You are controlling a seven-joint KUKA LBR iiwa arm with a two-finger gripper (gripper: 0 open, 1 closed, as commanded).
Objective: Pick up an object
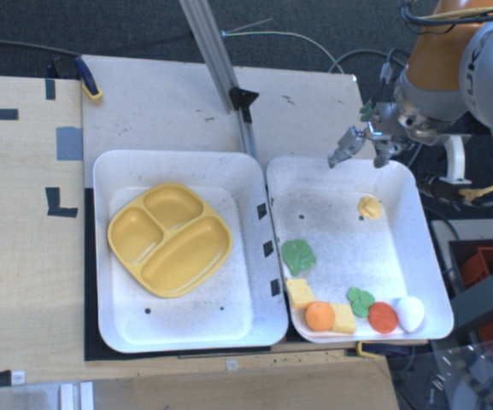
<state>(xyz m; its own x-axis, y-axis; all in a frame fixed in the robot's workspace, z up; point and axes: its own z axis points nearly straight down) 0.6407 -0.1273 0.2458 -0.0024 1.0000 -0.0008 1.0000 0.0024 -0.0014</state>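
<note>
Camera view: end effector (361,149) hangs over the right bin's (425,229) far rim, fingers spread wide, nothing between them. Candidate objects lie loose in that bin: small yellow piece (368,206) nearest, green broccoli toy (297,256) mid-bin, orange ball (319,316) in the crowded near-edge cluster. Left bin (109,229) carries a yellow divided plate (170,239). The isolated yellow piece looks the easiest pick.

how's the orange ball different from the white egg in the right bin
The orange ball is orange and round; the white egg is white and slightly oval. The ball lies left in the row along the bin's near edge, touching a yellow block; the egg lies at the row's right end, beside a red piece. Both are similar in size and lie in the right bin.
</note>
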